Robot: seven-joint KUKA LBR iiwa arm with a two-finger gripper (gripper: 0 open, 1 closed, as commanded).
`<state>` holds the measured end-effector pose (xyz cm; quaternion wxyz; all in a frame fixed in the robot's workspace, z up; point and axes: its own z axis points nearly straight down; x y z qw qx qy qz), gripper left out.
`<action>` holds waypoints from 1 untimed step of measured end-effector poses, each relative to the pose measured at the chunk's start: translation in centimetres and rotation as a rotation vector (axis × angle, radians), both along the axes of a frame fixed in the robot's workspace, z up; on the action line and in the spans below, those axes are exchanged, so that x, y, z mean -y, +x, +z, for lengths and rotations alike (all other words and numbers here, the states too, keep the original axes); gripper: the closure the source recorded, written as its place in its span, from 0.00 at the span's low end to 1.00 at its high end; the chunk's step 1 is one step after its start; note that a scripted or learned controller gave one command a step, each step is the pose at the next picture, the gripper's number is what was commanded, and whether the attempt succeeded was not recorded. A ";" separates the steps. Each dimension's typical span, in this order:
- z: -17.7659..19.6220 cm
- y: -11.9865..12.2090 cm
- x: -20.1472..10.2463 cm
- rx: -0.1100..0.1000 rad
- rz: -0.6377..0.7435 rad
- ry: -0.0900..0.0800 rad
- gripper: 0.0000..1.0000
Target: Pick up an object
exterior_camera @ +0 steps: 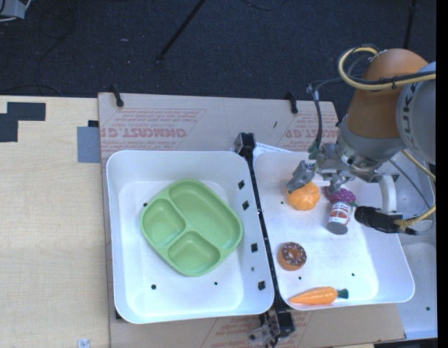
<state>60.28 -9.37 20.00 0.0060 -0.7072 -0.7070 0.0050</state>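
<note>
Red printed lettering is showing on the cardboard sheet (173, 125) lying under the two bins, along its far edge; the print is appearing upside down and mirrored, too blurred to read for certain; the small can (339, 217) is carrying a label too small to read.

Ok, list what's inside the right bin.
Right bin: orange fruit, purple grapes, small can, chocolate donut, carrot. The gripper covers the bin's far edge.
</note>
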 end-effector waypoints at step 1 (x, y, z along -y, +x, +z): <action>0.8 0.3 0.0 0.014 0.002 -0.001 0.00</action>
